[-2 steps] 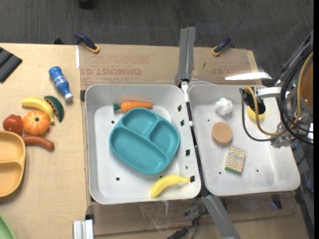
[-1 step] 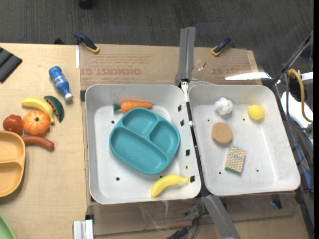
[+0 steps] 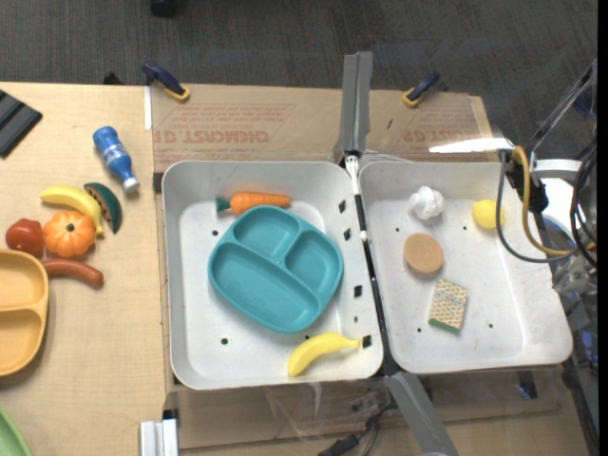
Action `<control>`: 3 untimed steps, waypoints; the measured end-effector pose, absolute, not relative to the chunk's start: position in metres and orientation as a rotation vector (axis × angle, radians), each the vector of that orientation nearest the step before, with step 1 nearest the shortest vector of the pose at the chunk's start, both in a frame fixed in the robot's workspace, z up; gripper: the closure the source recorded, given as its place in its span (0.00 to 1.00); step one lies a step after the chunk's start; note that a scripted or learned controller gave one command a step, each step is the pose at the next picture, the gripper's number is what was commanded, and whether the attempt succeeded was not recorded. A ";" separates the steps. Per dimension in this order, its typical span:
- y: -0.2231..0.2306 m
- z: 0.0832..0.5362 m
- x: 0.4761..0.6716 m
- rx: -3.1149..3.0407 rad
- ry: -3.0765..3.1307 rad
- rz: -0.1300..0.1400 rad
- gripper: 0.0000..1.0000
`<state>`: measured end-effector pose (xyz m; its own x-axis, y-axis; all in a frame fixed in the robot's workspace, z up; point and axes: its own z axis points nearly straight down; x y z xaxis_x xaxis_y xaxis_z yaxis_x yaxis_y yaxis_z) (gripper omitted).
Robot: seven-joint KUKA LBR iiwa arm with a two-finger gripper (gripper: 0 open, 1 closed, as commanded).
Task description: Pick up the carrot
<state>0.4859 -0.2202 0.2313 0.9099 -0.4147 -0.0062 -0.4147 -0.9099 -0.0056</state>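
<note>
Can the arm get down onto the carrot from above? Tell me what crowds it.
Probably yes. The carrot lies uncovered in the left bin, nothing over it. The teal divided plate sits tight against its near side and the bin's far wall is close behind, so finger room looks narrow.

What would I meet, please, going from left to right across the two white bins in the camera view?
Carrot → teal divided plate → banana → brown disc → sponge → lemon.
</note>
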 end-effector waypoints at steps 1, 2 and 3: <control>-0.220 0.220 0.487 -3.119 0.312 0.001 1.00; -0.187 0.207 0.499 -3.119 0.316 0.006 1.00; -0.139 0.192 0.498 -3.119 0.320 0.009 1.00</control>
